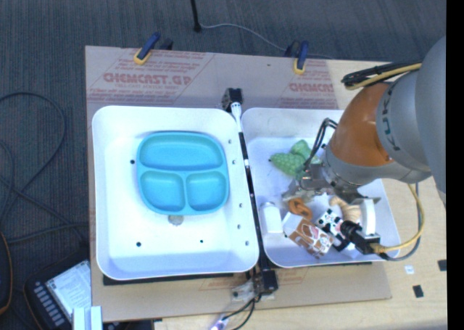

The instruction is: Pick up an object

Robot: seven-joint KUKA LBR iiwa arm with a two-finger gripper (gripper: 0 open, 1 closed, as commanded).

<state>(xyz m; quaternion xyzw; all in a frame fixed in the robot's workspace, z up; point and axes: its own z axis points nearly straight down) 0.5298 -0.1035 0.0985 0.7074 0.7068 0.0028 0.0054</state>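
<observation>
Clutter (319,231) in the right bin (388,231) looks small and light, best pinched across narrow sides; claw (313,180) state unclear.

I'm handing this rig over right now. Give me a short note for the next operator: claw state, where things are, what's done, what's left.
Claw: low in the right bin, above the toy pile; its grip can't be read from this view.
Green soft toy lies at the bin's upper middle; small mixed toys crowd the lower part.
Left bin holds the blue divided tray.
Done: arm is over the objects. No pick confirmed.
Left: grasp one object and lift it.
</observation>
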